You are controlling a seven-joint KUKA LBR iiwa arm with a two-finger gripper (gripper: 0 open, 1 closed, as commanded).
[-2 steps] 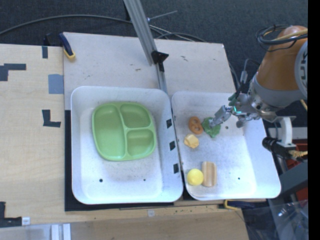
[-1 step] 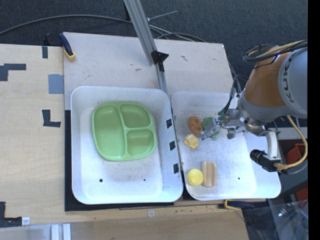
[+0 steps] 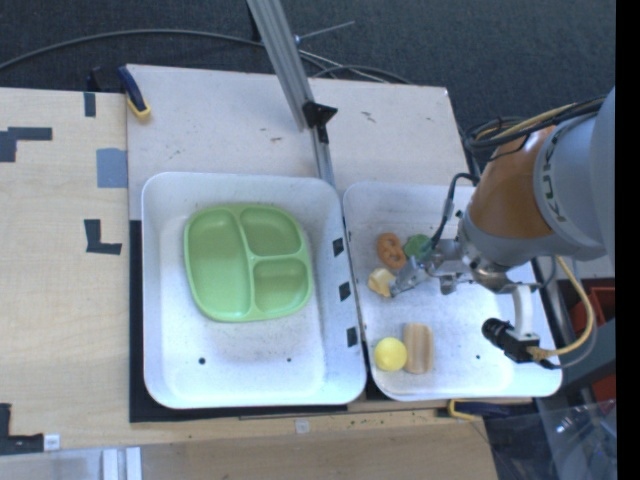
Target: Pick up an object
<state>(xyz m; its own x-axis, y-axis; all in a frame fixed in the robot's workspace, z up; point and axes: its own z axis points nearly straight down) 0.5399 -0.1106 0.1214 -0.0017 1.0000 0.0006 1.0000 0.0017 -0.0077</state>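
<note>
The likeliest target is the pale yellow piece [image 3: 381,284], lying in the upper left part of the right bin [image 3: 500,380], right of frame centre, with the gripper [image 3: 403,282] right at it. It looks like small toy food, so I judge it light, stiff and smooth, apt to skid or pop out of a pinch; taking it across its narrow middle, low down, seems safest. Whether the claw is spread or pressed together cannot be told at this slant, and nothing shows the piece being held. Just above it lies an orange piece [image 3: 390,249], and a green piece [image 3: 417,244] sits to the right of that, close against the gripper body; both crowd the approach and could be knocked. Lower in the same bin, well apart from these, a yellow ball [image 3: 390,353] touches a tan block [image 3: 418,348]; the ball would roll, the block offers flat sides. The left bin [image 3: 170,368] holds a green tray [image 3: 248,262] with three compartments.
</note>
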